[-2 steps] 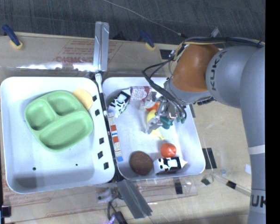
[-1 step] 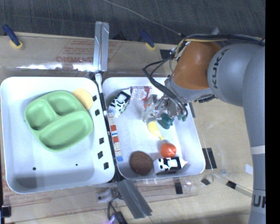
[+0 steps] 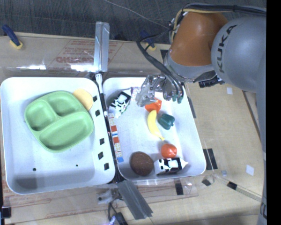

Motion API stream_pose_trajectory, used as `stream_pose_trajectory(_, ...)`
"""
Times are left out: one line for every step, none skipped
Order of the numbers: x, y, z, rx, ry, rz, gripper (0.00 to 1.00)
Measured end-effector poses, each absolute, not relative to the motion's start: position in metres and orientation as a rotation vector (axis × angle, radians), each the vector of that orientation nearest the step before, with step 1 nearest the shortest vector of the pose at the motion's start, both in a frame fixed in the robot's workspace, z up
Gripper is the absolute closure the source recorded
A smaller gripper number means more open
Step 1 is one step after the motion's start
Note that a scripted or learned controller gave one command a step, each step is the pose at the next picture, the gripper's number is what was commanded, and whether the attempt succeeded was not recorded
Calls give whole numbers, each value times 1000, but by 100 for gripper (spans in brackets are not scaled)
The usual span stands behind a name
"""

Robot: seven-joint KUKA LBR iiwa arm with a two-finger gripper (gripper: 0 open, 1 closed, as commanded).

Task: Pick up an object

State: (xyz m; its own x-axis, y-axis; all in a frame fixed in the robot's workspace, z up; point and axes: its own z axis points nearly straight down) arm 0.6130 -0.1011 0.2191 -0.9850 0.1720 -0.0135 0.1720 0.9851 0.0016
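Two bins: shallow, white, glossy plastic, side by side on a tan tabletop (image 3: 225,139); left bin (image 3: 14,172), right bin (image 3: 131,139).
Arm: KUKA arm (image 3: 239,46), grey rounded shell with an orange band above the wrist, reaching in from the right and bent down over the far end of the right bin.
Wrist: tilted toward the left, dark cables looping round it.
Gripper: gripper (image 3: 152,93), metallic, low over the bin's far end, just above the orange piece.
Fingers: cluttered silver parts, gap unreadable; cannot tell how far apart, nor whether anything sits between them.
Orange piece: small orange object (image 3: 153,106), smooth, directly under the gripper, touching the far tip of the banana.
Banana: banana (image 3: 153,124), yellow, curved, smooth; long axis running from the bin's far end toward its near end, slightly slanted to the right at the near tip.
Teal piece: small teal object (image 3: 166,121), blocky, just right of the banana.
Cow toy, far: black-and-white toy (image 3: 120,102) near the bin's far left corner.
Tomato-like piece: round orange-red object (image 3: 168,150), glossy, at the banana's near tip.
Brown ball: brown round object (image 3: 141,163), dull and rough-looking, at the near wall.
Cow toy, near: black-and-white block (image 3: 170,165) beside the brown ball, below the orange-red one.
Left bin contents: green divided plate (image 3: 60,121), three compartments, matte; yellow rounded object (image 3: 84,98) touching its far right edge.
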Motion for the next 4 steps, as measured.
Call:
stream_pose_trajectory(549,-122,103,242,3141,2,100)
stream_pose_trajectory(551,-122,106,240,3133,1,0)
stream_pose_trajectory(576,-121,92,182,3135,0,0)
stream_pose_trajectory(539,-186,93,228,3133,-1,0)
